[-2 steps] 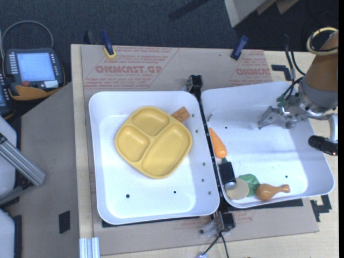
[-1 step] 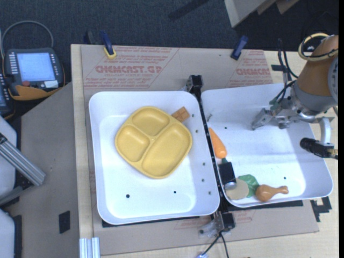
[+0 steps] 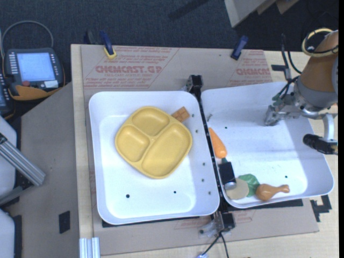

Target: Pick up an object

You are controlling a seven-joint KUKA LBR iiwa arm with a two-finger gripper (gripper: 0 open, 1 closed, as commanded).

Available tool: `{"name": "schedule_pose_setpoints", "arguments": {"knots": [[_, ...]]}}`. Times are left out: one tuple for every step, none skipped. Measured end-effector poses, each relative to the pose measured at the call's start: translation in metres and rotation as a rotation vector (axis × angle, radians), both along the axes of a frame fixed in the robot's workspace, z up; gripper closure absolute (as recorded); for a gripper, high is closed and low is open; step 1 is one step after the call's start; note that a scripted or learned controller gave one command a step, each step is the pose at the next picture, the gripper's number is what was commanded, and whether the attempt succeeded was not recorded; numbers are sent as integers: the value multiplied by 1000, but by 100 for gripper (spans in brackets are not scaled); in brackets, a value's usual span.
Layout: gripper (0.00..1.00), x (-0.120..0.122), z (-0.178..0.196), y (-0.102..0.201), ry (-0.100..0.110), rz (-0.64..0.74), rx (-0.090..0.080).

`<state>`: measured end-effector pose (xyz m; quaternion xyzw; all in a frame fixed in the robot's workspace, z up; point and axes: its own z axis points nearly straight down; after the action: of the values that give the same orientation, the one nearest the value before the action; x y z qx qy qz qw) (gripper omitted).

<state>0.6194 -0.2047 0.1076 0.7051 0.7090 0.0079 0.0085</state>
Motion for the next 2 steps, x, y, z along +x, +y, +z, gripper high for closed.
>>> {"name": "schedule_pose_setpoints", "arguments": {"knots": [[100,3,45,6,18,-4,-2],[100,15,100,4,15,-4,-2]]}}
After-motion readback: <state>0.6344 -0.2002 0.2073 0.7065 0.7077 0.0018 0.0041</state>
